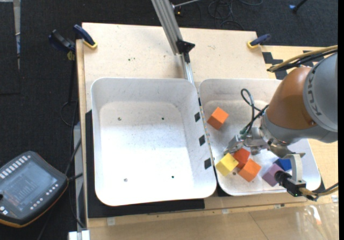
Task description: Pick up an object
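Observation:
My gripper [245,144] hangs low in the right bin [226,89], at the end of the grey arm with its orange band. Directly beneath and in front of it lies a red block [242,155], partly covered by the gripper. A yellow cube [227,164] touches the red block on its left. Just to its right, toward the bin's front, sits an orange cube [250,170]. Farther right are a purple block [271,175] and a blue block [284,164], half hidden under the arm. Another orange cube [217,118] rests alone toward the bin's middle.
The left bin [107,91] adjoins the right one along a shared wall. A slanted metal rail [164,7] crosses the bench's back. Black cables [248,99] loop off the wrist. A teach pendant [27,185] lies off the bench at the lower left.

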Tool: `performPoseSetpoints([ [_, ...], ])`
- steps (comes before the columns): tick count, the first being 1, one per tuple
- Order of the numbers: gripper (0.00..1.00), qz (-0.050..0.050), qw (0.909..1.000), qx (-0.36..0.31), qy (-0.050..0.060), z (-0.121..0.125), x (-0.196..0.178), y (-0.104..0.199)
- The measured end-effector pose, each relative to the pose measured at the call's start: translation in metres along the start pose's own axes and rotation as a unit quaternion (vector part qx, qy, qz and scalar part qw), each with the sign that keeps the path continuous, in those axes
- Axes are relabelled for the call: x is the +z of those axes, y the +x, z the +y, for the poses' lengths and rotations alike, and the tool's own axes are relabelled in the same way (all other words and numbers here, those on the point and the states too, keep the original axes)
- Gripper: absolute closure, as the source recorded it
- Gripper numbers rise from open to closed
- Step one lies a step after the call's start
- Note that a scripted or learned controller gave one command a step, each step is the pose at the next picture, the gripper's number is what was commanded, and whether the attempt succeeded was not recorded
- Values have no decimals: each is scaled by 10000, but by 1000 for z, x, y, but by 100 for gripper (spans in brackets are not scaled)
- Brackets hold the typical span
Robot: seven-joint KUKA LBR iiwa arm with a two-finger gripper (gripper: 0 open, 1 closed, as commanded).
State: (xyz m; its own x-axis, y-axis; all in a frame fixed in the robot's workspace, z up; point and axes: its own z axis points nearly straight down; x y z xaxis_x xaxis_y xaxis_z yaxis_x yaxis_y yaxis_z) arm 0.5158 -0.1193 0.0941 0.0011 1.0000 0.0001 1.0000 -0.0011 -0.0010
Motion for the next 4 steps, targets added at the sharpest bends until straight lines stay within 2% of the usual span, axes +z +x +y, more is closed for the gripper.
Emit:
performPoseSetpoints([
  [1, 100, -1, 10000, -4, -18, 1, -12, 0],
  [4, 100, -9, 10000, -24, -39, -3, -158, 15],
])
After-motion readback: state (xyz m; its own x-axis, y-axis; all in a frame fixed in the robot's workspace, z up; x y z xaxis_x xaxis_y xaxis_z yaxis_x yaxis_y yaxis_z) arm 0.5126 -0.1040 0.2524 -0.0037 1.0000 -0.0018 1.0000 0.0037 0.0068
